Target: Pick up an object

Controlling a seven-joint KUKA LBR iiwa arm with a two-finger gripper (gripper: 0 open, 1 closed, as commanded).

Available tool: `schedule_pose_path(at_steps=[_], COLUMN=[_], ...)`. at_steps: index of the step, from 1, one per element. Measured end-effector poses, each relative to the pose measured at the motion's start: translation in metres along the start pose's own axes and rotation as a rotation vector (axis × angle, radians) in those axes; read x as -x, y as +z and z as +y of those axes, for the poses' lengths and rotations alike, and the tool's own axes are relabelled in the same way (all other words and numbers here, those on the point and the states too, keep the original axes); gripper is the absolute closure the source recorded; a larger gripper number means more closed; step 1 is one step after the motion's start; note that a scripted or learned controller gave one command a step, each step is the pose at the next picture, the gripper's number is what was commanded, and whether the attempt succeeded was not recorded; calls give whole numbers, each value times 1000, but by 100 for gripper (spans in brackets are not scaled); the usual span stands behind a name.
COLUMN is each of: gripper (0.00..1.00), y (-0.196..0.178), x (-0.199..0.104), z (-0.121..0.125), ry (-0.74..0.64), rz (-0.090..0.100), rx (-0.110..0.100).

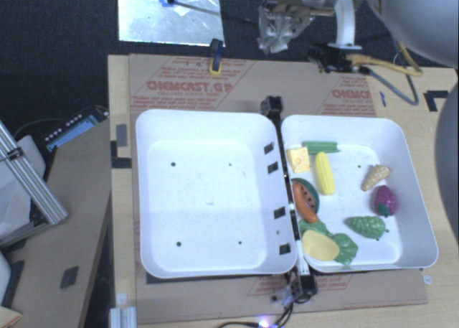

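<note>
- The arm (409, 3) is reaching in from the upper right, and its gripper (276, 32) is hanging above the far edge of the worktop (122, 104), well apart from both bins.
- The gripper is showing as a blurred grey mass; whether the fingers are open or closed cannot be told, and nothing is showing between them.
- The left bin (208, 197) is sitting beside the right bin (412, 183), the two touching along their shared middle edge.
- All the toy foods are lying in the right bin:
- A green bean pod (320, 147) is lying near the far wall, with a yellow cheese cube (298, 160) just beside it.
- A corn cob (325, 173) is lying near the cheese.
- A watermelon slice (305, 201) is resting against the left wall.
- A yellow lemon piece (320, 246) is lying on a green leaf (347, 247) at the near left corner.
- A green bumpy vegetable (367, 227), a purple eggplant (385, 200) and a tan cone (375, 175) are lying toward the right side.
</note>
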State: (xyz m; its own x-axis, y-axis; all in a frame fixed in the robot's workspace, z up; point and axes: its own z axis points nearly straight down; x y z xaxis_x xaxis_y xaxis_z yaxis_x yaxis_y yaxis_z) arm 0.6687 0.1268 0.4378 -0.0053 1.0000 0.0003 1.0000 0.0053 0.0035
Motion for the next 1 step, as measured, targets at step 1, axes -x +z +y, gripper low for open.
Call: schedule_pose_path(at_steps=[1], gripper=[100], y=[-15], x=[-25], z=[0], ry=[0], rz=[1], rx=[0])
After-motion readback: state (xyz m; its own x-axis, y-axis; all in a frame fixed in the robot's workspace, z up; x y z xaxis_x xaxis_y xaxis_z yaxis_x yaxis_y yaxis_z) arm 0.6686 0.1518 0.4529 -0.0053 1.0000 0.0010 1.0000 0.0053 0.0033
